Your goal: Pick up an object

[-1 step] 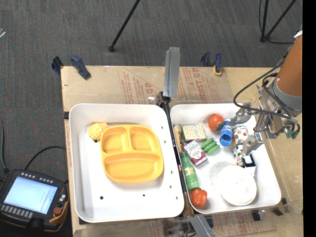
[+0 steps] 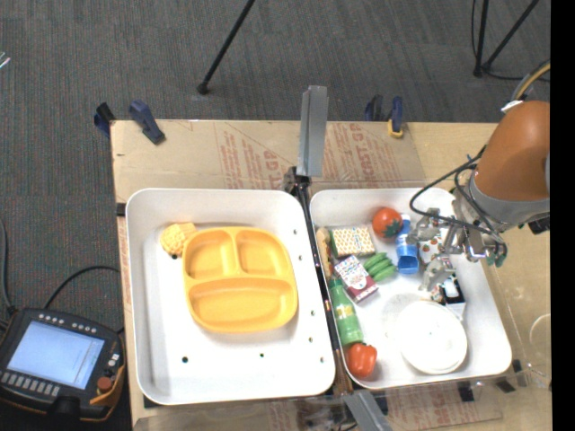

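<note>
Note the white plate (image 2: 433, 336) just below the tool (image 2: 440, 268); a blue cup (image 2: 408, 257) sits just left. You cannot tell the tool's state.

Single fixed camera above the counter (image 2: 225, 155), looking down at a slant, far enough to take in both white bins, left bin (image 2: 153, 312), right bin (image 2: 490, 330), carpeted floor (image 2: 108, 43) beyond, arm (image 2: 517, 160) entering from the right
</note>
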